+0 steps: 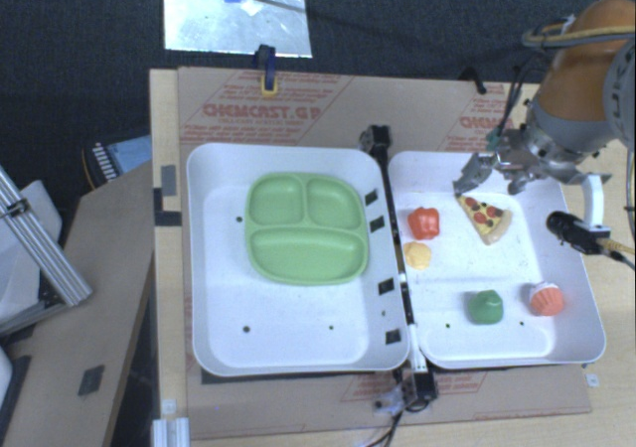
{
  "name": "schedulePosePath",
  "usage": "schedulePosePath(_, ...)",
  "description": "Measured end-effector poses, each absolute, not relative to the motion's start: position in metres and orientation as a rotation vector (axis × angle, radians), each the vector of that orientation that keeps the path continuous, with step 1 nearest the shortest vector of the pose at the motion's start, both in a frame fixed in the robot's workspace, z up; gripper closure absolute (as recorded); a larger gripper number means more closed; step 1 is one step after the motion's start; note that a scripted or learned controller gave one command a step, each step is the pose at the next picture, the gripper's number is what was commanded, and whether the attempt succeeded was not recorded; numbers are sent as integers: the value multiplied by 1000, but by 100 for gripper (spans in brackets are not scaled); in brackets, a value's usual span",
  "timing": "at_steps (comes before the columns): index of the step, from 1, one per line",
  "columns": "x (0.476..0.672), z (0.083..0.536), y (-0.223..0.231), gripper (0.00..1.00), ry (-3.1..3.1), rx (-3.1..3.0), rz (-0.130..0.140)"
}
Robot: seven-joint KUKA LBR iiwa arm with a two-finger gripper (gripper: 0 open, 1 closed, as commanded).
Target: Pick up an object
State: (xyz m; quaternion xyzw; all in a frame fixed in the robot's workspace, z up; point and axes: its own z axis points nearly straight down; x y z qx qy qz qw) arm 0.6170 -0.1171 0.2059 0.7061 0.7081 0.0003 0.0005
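From my seat I see 2 white bins side by side on the bench. The left bin carries a green divided plate with 3 compartments, sitting a little toward the far side of its floor.

The right bin holds 5 small items. A pizza slice lies near the far end of the floor, its point aimed toward the far left. A red pepper sits to the left of it, close to the divider between the bins, and a small yellow piece lies just on the near side of the pepper. Farther toward me there is a green round item and, to its right, a pink-and-white cupcake — these 2 are near each other but apart.

The gripper hangs over the far part of the right bin, with the orange band of the arm rising behind it at the upper right. Its fingers are spread, with nothing between them. The pizza slice lies just on the near side of the gripper, almost beneath it — whether a fingertip touches it I cannot tell. The other 4 items are well apart from the gripper.
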Motion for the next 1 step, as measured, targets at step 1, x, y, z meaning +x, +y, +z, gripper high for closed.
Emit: schedulePosePath(1,624,151,-109,0,2229,2216,-2)
